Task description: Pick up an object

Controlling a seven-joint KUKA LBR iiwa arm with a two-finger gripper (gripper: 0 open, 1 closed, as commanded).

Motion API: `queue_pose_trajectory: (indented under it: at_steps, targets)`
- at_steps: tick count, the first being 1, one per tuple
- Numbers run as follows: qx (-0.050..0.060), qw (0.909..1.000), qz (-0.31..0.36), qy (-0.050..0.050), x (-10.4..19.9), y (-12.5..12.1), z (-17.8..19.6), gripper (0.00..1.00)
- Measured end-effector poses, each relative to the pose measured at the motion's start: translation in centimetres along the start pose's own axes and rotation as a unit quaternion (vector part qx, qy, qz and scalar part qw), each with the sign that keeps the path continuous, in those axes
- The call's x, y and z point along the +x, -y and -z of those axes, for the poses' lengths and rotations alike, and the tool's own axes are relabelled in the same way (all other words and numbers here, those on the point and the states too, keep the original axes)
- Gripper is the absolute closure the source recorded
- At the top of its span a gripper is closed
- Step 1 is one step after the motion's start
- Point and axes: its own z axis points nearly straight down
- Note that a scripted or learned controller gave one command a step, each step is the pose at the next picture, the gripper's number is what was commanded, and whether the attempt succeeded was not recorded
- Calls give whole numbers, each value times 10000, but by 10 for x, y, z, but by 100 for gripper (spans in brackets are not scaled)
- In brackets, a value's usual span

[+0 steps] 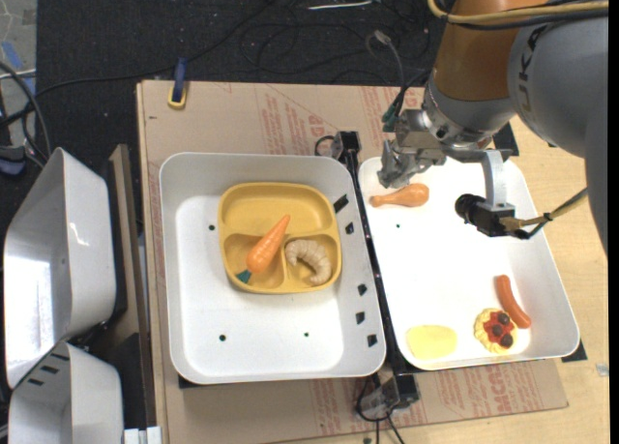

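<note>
The gripper [395, 173] is being held low over the far left corner of the right bin [455, 268], at the end of the grey arm [542, 36] that is being reached in from the right. How far the gripper is being opened cannot be told from this slanted view, and nothing is being shown clamped in it. One orange-brown drumstick [406, 197] is being seen lying flat on the bin floor just in front of the gripper, its thin end pointing left under the gripper's tip; whether the two are touching cannot be told. Three more things are being counted in the same bin, all near its front edge and well apart from the drumstick: one red sausage [512, 301] towards the right wall, one small round tart [496, 330] with dark and red topping just beside it, and one pale yellow disc [430, 340] to the tart's left. In the left bin [193, 316], one yellow divided plate [232, 210] is being carried, and two things are being held in it: one orange carrot [268, 244] lying aslant across the divider and one pale curled shrimp [311, 260] in the right front compartment. Both bins are being borne side by side by the brown surface [251, 113].
</note>
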Motion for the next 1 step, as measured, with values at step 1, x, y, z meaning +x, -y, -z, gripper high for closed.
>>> queue_pose_trajectory:
  at_steps: [1]
  targets:
    - [3, 10000, -2, 1, 46, -2, -18, 100]
